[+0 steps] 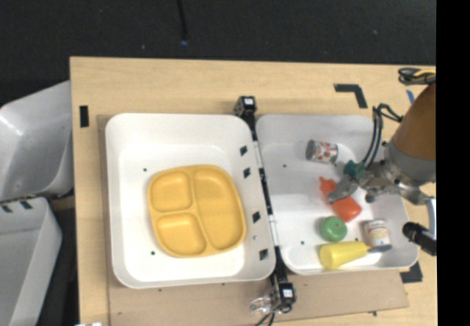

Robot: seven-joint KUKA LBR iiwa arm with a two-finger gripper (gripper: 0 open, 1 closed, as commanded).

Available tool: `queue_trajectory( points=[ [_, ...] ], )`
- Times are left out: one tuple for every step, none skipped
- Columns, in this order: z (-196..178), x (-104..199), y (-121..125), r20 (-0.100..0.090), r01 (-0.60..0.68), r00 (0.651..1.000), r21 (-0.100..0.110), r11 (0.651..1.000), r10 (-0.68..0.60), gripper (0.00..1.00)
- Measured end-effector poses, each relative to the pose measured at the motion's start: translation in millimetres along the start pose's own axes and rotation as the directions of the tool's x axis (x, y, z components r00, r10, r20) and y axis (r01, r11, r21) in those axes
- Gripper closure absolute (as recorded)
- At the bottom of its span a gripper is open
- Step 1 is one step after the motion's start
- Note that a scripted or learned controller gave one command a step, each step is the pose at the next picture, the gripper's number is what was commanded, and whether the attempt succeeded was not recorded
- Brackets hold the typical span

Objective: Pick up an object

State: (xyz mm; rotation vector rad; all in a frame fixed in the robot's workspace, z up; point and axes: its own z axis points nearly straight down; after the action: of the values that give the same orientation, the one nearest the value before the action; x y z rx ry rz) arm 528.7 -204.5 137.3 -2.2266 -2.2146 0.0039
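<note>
My gripper hangs low over the right bin, reaching in from the right under the arm's orange band. Just below and left of it lie two orange-red pieces, a small one and a larger one; the gripper's grey parts touch or overlap them. A green round object sits in front of those. Along the bin's front wall lies a yellow cone-shaped object, with a small white jar beside it. A little can lies on its side toward the back.
The left bin holds a yellow divided plate. A raised rim with black clips separates the two bins. The wooden bench surrounds both.
</note>
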Motion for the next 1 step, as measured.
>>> queue_trajectory(
  points=[
    [-14.1,-1.0,1.2,0.001,-0.003,1.000,-0.006,1.000,0.003,1.00]
  ],
)
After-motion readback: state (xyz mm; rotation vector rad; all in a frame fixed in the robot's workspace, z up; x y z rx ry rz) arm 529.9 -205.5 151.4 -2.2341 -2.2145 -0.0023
